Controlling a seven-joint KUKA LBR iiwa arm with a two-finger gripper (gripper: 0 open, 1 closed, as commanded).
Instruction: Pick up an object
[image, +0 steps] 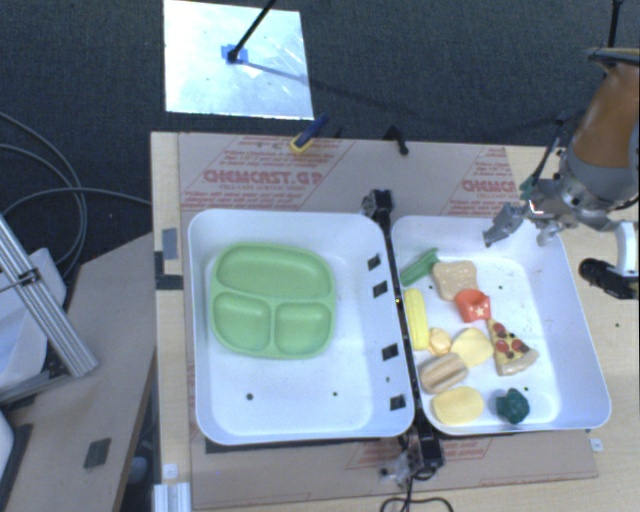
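The gripper hangs over the far right corner of the right bin, its two fingers spread apart with nothing between them, the grey arm with its orange band rising behind it toward the right edge. Below it the bin floor is bare; the nearest pieces are a tan toast slice and a green pea pod toward the divider. Just beside the toast lies a red piece, then a pizza slice, a yellow corn cob, a pale yellow round, a hot dog bun, a yellow disc and a dark green lump. These lie close together, some touching. The left bin holds a green divided plate, well apart from the gripper.
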